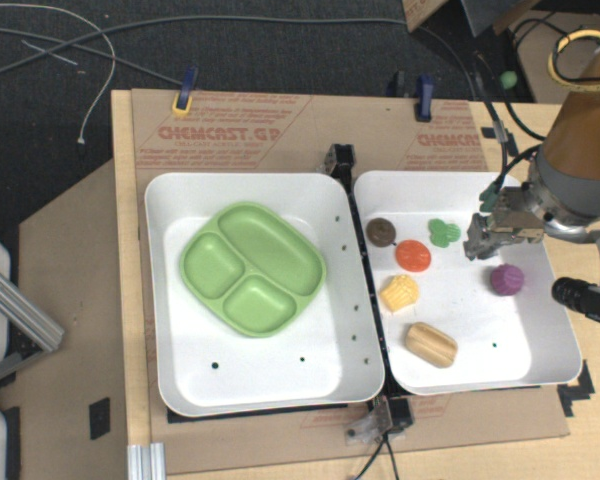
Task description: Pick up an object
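The right bin (540, 363) holds several small toy foods: a brown round piece (381, 232), an orange-red one (413, 256), a green piece (443, 233), a yellow corn-like piece (400, 292), a tan bread roll (431, 344) and a purple piece (507, 280). My gripper (483, 244) hangs over the bin's upper right part, between the green piece and the purple piece, just above and left of the purple one. Nothing is visible between its fingers.
The left bin (180, 368) holds a green divided plate (252, 267). A black divider (360, 268) runs between the bins. Blue clamps (187, 90) hold the cardboard base at the back. Cables lie on the dark floor at the upper left.
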You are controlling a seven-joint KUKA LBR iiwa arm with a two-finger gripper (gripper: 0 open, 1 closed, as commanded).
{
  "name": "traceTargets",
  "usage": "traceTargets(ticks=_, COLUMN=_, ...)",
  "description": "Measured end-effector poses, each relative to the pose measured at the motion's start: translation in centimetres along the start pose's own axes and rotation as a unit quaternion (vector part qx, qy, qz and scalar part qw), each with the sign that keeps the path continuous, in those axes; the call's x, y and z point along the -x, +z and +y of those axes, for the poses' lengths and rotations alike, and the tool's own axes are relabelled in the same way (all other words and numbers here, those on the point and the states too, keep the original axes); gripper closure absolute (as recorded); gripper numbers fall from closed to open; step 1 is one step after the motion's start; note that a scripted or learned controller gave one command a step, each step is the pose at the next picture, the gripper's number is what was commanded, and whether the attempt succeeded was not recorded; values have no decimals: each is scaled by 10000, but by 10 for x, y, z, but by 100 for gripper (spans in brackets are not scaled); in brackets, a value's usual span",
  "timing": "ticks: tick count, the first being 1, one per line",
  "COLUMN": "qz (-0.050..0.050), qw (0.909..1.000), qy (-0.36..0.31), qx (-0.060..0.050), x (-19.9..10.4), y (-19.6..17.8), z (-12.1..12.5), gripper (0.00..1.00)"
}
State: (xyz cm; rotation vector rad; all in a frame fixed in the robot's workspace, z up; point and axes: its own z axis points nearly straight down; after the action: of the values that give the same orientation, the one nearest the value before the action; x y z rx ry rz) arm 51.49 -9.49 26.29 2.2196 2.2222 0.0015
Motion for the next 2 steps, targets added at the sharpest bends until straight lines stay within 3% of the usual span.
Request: traceTargets(ticks=2, qz=4, qw=10000, qy=-20, qx=-1, x=-93, y=32, z=47, gripper=100)
